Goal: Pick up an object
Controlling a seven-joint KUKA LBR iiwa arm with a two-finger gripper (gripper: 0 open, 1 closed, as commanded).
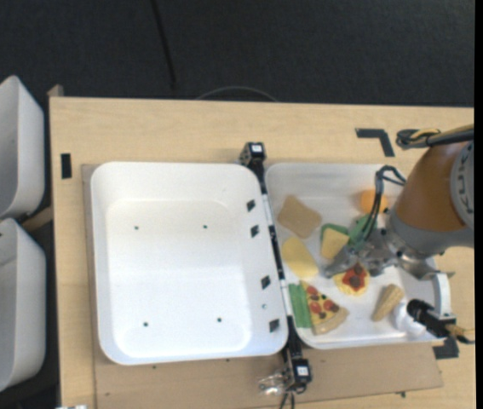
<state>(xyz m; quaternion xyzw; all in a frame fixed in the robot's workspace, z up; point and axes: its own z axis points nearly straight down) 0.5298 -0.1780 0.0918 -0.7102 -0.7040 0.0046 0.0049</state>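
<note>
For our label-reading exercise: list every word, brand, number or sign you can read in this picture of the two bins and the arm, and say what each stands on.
None can be read.
Black angular marks on the bench: shapes, not letters.
Small black tabs along the left bin: no legible print.
Toy food in the right bin, such as the pizza slice: no text visible.
Gripper and arm: no brand legible.

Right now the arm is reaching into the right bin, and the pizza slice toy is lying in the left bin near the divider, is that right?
Not quite. The arm does reach into the right bin, but the pizza slice toy lies in that same right bin, in its near-left corner by the divider, not in the left bin. The camera view shows this.
</note>
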